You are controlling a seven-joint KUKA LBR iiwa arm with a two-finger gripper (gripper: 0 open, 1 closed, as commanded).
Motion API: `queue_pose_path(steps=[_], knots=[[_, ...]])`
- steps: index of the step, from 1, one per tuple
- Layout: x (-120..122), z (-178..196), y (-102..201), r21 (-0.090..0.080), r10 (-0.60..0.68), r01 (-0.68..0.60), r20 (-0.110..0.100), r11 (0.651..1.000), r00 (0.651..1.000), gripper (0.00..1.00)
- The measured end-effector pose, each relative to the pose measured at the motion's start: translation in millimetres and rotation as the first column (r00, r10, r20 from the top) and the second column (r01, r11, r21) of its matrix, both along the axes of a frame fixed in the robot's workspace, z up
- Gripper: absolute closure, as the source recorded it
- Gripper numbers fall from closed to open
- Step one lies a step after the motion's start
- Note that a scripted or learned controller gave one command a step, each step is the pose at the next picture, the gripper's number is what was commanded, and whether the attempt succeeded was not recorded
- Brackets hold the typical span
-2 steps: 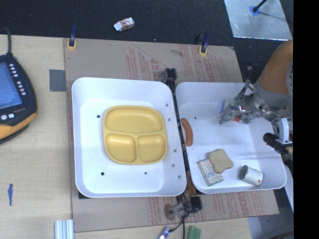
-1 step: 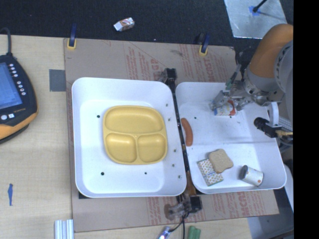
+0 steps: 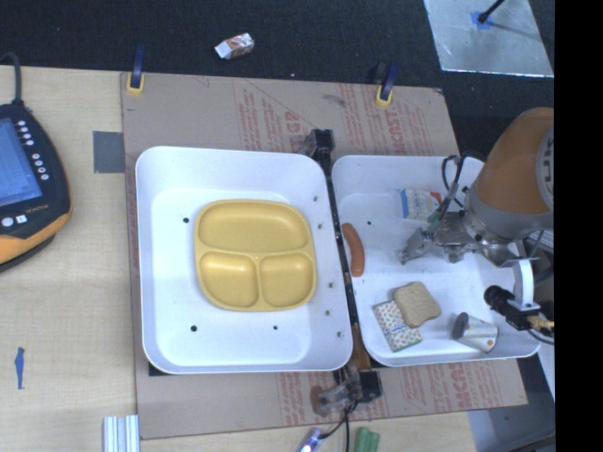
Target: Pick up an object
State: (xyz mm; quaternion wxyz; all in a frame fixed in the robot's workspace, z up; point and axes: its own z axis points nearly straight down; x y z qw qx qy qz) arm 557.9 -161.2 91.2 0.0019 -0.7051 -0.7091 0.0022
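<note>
The right white bin [image 3: 375,183] holds several small objects. A brown sausage [image 3: 354,249] lies along its left wall. A slice of bread [image 3: 416,303] rests partly on a patterned packet [image 3: 394,328] near the front. A grey cylinder [image 3: 474,331] lies at the front right, and a white and blue packet [image 3: 416,201] is near the back. My gripper [image 3: 424,241] hangs low over the middle of this bin, between the white and blue packet and the bread, with the grey and orange arm behind it on the right. Nothing shows in its grasp.
The left white bin [image 3: 151,252] carries a yellow divided plate [image 3: 254,254]. A teach pendant [image 3: 24,191] lies at the bench's left edge. Clamps [image 3: 383,90] pin the cardboard sheet at the back. A crumpled wrapper [image 3: 235,46] lies on the dark floor beyond.
</note>
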Motion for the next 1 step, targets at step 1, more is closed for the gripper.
queue_pose_path(steps=[1], knots=[[91.1,-2.7,-50.3,0.013,0.004,-0.003,-0.037,1.000,0.999,0.00]])
